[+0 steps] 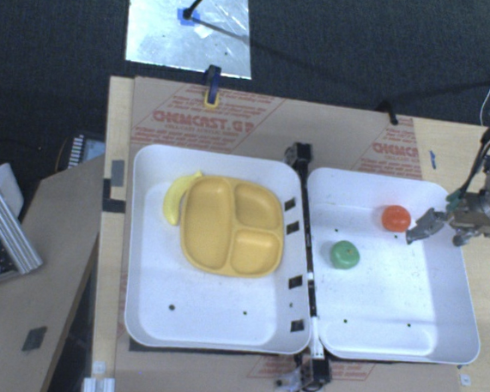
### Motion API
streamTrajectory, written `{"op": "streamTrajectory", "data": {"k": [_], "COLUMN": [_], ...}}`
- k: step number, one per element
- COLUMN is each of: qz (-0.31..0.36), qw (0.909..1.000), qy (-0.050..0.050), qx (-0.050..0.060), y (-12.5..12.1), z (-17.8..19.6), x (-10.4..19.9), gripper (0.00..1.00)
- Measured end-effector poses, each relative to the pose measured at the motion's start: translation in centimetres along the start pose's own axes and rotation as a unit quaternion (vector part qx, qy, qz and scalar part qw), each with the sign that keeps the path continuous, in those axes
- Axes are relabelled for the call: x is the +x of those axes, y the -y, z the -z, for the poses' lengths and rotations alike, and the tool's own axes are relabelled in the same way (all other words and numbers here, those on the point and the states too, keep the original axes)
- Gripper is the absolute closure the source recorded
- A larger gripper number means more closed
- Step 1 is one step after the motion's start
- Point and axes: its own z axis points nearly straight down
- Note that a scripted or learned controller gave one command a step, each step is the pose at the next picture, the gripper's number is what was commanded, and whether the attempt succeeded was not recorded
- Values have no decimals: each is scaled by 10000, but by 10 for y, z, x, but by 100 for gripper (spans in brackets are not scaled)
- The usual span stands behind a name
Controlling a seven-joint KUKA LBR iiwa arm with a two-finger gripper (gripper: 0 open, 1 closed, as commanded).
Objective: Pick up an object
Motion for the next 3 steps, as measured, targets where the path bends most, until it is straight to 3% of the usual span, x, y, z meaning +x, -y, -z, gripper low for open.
{"op": "streamTrajectory", "data": {"k": [1, 3], "qz": [16, 3], "qw": [10000, 10000], "qy": [12, 9], "qx": [-57, -42], "y": [-3, -1], "z": [7, -83], "x": [1, -8], "gripper": [0, 0]}}
